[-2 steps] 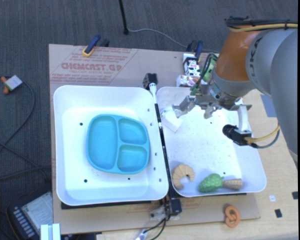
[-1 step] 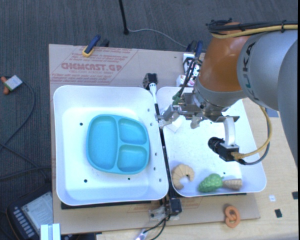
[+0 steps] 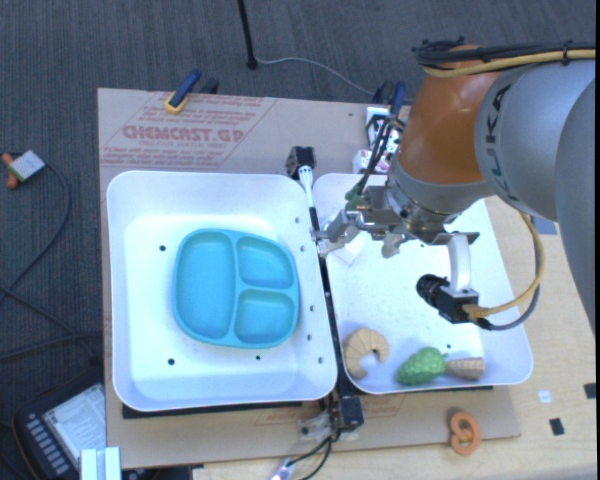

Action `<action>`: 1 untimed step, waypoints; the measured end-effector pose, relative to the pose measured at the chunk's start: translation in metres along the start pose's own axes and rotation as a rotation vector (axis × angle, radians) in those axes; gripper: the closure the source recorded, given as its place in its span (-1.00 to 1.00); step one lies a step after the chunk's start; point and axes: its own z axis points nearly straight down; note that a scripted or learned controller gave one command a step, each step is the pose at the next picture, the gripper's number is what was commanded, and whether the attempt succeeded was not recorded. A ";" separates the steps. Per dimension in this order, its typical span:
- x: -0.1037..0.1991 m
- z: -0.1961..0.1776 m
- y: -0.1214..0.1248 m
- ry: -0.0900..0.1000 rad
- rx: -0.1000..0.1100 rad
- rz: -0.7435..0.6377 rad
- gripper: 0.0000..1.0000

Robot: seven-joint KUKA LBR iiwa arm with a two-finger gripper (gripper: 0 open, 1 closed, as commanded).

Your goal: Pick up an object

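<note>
Nearest the lens we log the arm [image 3: 500, 118]: grey casing, orange band above the wrist, reaching in from the right over the right bin [image 3: 510, 363].

Gripper [image 3: 365, 236]: low over the upper-left part of the right bin, close to the wall shared with the left bin. We cannot tell how it is set, as the wrist hides it from above.

Right bin, near edge, well apart from the gripper:
- croissant-shaped tan item [image 3: 366, 349], on the floor toward the left;
- green lumpy item [image 3: 420, 365], just beside it on the right;
- small beige piece [image 3: 465, 368], touching or nearly touching the green item's right end.
We count nothing lifted; all three lie on the bin floor.

Left bin [image 3: 130, 298]: blue divided plate [image 3: 236, 287], three compartments, lying flat near the middle.

Bench board outside the bins: orange pretzel-like ring [image 3: 464, 432], in front of the right bin.
</note>
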 end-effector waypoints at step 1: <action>0.000 0.000 0.000 0.000 0.000 0.000 -1.00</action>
